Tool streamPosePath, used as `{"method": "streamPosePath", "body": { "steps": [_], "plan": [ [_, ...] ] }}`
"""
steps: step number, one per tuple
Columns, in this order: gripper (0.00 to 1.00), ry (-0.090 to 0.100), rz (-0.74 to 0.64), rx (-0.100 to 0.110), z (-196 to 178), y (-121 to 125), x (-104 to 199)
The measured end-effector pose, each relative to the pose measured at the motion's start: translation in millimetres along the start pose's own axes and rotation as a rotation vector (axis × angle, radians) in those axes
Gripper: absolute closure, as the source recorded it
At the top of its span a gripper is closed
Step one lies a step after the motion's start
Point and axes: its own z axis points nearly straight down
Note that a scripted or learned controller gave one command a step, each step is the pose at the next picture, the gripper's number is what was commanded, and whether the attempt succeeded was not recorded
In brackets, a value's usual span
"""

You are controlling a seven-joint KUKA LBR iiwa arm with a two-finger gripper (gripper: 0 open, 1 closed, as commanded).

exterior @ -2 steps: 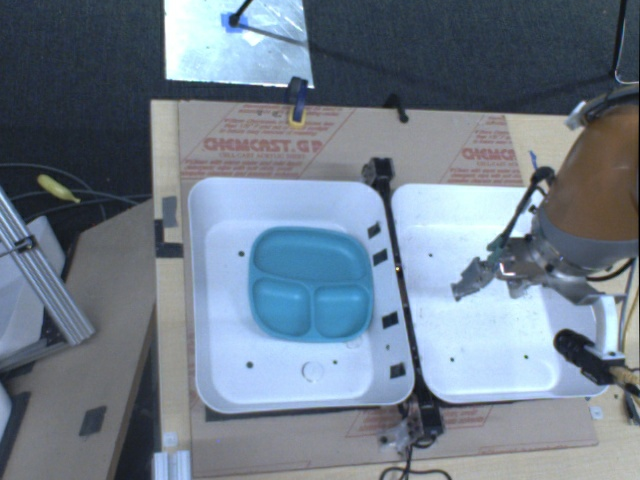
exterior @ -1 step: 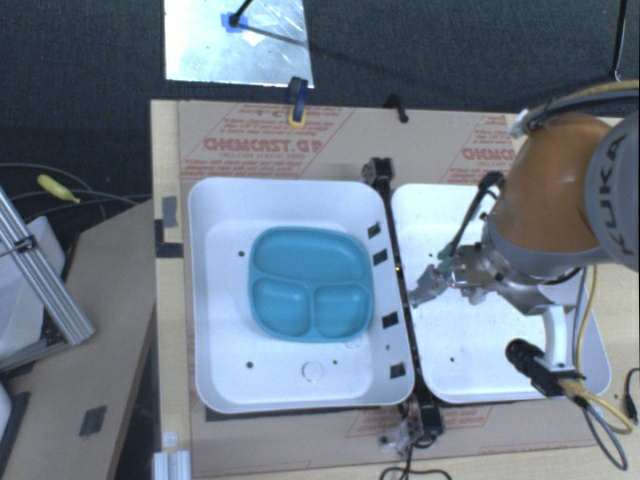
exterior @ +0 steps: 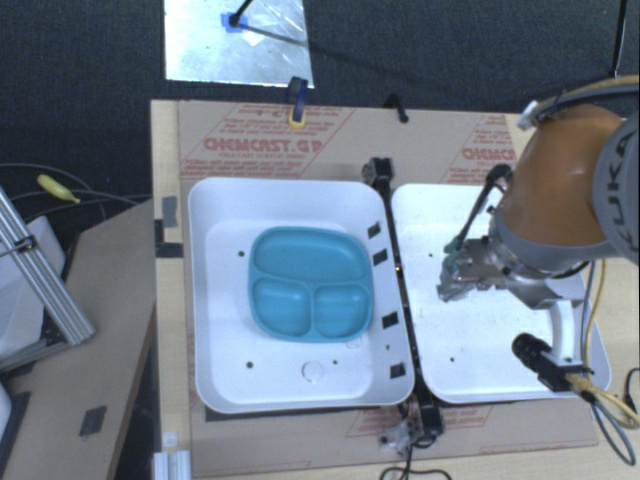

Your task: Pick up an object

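A blue divided plate (exterior: 309, 282) lies flat in the middle of the left white bin (exterior: 215, 218). My gripper (exterior: 453, 274) hangs over the right white bin (exterior: 430, 218), near that bin's left-centre, well to the right of the plate. The gripper is seen from above and its fingertips are dark and small, with no object visible between them. The grey arm with its orange band (exterior: 560, 183) covers the right bin's upper right part.
Black clips (exterior: 380, 258) line the divider between the two bins. A black cylindrical part of the arm (exterior: 535, 356) juts over the right bin's lower right. A metal frame (exterior: 40, 278) stands at the far left, beyond the bench.
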Motion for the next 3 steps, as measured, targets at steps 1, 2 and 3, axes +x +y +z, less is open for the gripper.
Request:
{"method": "streamPosePath", "body": {
  "steps": [1,2,3],
  "plan": [
    [1.0,0.003,-0.006,0.007,29,-2,82],
    [1.0,0.001,0.0,0.002,17,0,78],
    [1.0,0.0,-0.001,0.009,54,-2,99]
  ]
}}
